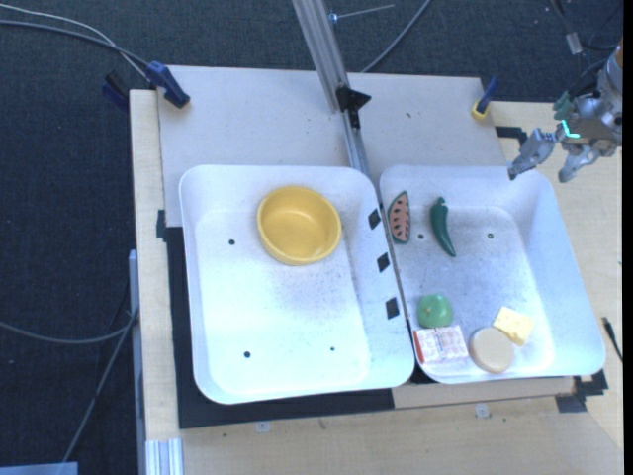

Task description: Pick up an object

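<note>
We find the candidate objects lying in the right-hand shallow white plastic bin (569,255). Along its far-left side sits a small watermelon-slice toy with a green rind and red flesh (399,217), and just beside it, apart, a dark green curved pepper-shaped toy (441,226). Toward the near edge we note a round green ball-like item (434,311), with a flat red-and-white printed packet (441,345) directly in front of it and apparently touching it. A pale beige round disc (492,350) lies just beside the packet, and a small yellow cheese-like wedge (512,324) touches or slightly overlaps the disc's far-right side.

The two-finger gripper (552,159) hangs at the far-right corner of this bin, above its rim, well apart from every object. Its fingers stand spread, with nothing between them.

The left-hand shallow white plastic bin (227,364) holds a round yellow plastic bowl (299,225), upright, in its far half. A slanted metal pole (323,47) runs down to the strip between the two bins. A blue clamp (166,81) grips the bench's far-left corner, and a yellow clamp (483,102) sits at the far right.
</note>
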